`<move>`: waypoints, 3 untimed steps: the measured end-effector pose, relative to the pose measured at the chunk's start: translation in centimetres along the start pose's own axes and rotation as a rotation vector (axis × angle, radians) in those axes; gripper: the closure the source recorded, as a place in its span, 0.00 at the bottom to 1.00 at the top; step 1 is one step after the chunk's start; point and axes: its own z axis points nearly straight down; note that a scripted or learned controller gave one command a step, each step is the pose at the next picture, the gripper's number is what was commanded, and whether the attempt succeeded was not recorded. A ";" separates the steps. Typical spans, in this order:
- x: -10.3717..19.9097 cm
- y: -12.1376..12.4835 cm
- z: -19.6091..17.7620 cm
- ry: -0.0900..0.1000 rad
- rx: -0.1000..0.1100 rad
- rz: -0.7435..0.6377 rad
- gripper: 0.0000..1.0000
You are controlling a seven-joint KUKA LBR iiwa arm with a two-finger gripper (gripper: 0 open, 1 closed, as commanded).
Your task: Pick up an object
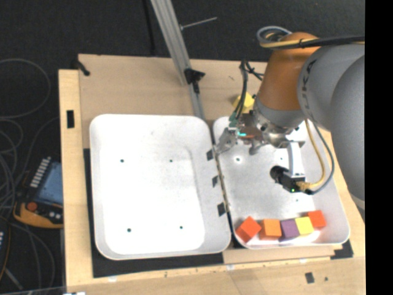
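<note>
I see the gripper [244,141] low over the far left part of the right bin [258,183], beside the divider; I cannot tell its state from this angle. 5 blocks sit in a row along that bin's near edge: red-orange block [249,228], orange block [271,228], purple block [288,228], yellow block [304,225], second red-orange block [317,219]. All lie well apart from the gripper. The left bin [153,183] sits alongside.
</note>
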 end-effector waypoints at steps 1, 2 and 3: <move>0.0 0.0 0.0 0.000 0.000 0.000 0.00; 0.0 0.0 0.0 0.000 0.000 0.001 0.00; 0.0 0.0 0.0 0.000 0.000 0.001 0.00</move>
